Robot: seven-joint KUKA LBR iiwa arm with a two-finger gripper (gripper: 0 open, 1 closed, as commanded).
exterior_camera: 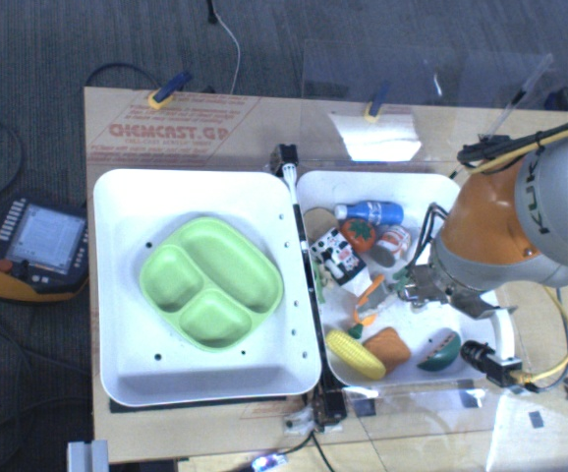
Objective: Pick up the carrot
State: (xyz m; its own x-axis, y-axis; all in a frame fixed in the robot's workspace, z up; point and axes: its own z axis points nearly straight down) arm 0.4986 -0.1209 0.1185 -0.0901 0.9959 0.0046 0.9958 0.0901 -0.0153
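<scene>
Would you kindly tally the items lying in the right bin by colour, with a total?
Blue: 1, the bottle
Yellow: 1, the corn cob
Orange: 2, the carrot and the orange wedge
Green: 1, the watermelon slice
Black and white: 1, the small box
Total: 6 that can be told apart

A: Carrot (367,305) — what's it look like?
B: Small, thin, orange w/ a bit of green at one end. Looks like a toy.
A: Pose?
B: Lying flat-ish, slanted, one end up toward the jaws, other end down and away.
A: Where vs the jaws?
B: Just beside them, on their left in the pic, a touch lower. Can't tell if it's touching them. Partly hidden, so the exact shape isn't clear.
</scene>
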